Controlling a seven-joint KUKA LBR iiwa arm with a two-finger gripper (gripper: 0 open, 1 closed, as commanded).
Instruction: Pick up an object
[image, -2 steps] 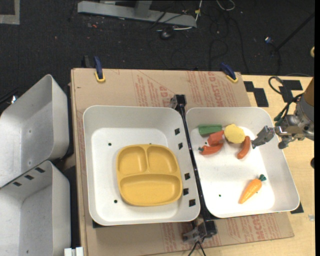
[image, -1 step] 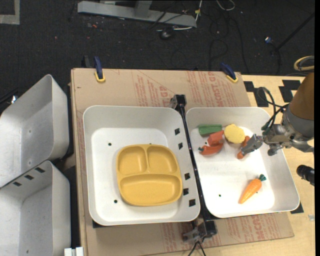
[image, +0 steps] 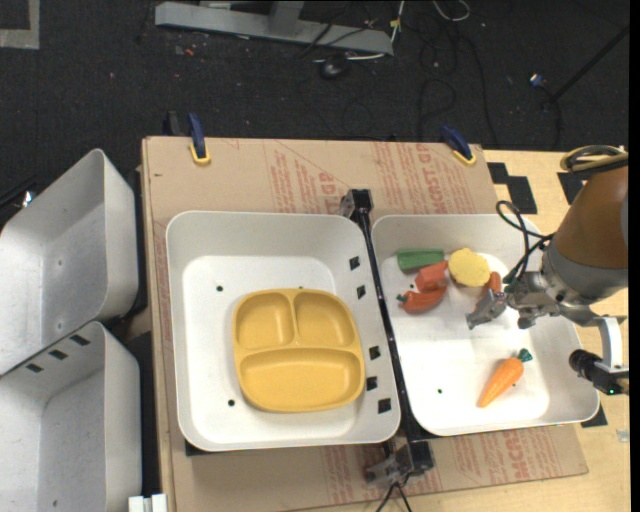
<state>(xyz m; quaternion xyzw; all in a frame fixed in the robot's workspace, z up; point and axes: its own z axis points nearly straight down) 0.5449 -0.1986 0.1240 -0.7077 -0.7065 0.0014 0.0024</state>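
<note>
The right bin (image: 455, 410) holds a green block (image: 419, 259), a red-orange toy (image: 427, 285), a yellow round piece (image: 469, 267) and an orange carrot (image: 501, 380). My gripper (image: 490, 307) hangs over the middle of this bin, just below and right of the yellow piece and above the carrot. Its dark fingers point left, with a small orange-red bit by them. Nothing shows clearly held between them.
The left bin (image: 200, 300) carries a yellow divided tray (image: 297, 350). A black divider (image: 378, 310) runs between the two bins. The arm's orange band (image: 597, 215) stands over the right bin's right edge. White containers (image: 60, 300) sit off the bench at left.
</note>
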